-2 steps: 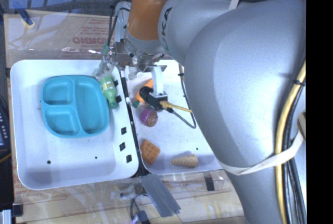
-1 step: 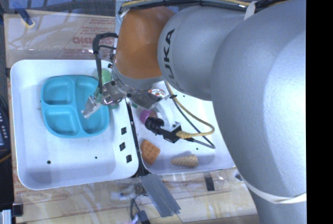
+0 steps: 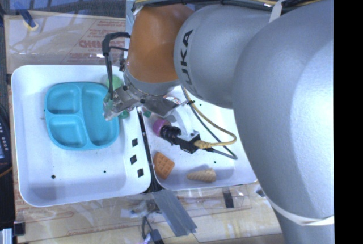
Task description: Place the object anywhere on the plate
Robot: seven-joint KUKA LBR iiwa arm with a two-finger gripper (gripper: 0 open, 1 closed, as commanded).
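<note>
- Two shallow white bins side by side on the bench: left bin (image 3: pixel 34 180) and right bin (image 3: pixel 238 172), meeting along a middle rim.
- In the left bin, a light blue plate (image 3: pixel 76 118) with three compartments, lying flat, toward the far right part of that bin.
- From the right, a big grey arm (image 3: pixel 272 67) with an orange band (image 3: pixel 156 44) above the wrist, covering most of the right bin.
- Gripper (image 3: pixel 113 109) low over the right edge of the plate, just at the rim of the right-hand compartment.
- Whether spread or pressed together: cannot tell, the tip being small and blurred against the plate.
- Just behind the gripper, a small green object (image 3: pixel 117 81), partly hidden by the wrist and a dark cable; touching the gripper or only beside it, cannot tell. Seen at the far right corner of the plate, on the rim or just past it, not sure which.
- In the right bin, near the middle rim: a pink object (image 3: pixel 159 124), partly under the arm, beside a black connector with a yellow cable (image 3: pixel 218 141).
- Nearer the front of the right bin: an orange waffle-like piece (image 3: pixel 164 164) and a tan cone-like piece (image 3: pixel 202 175), lying apart from each other, both well apart from the gripper.
</note>
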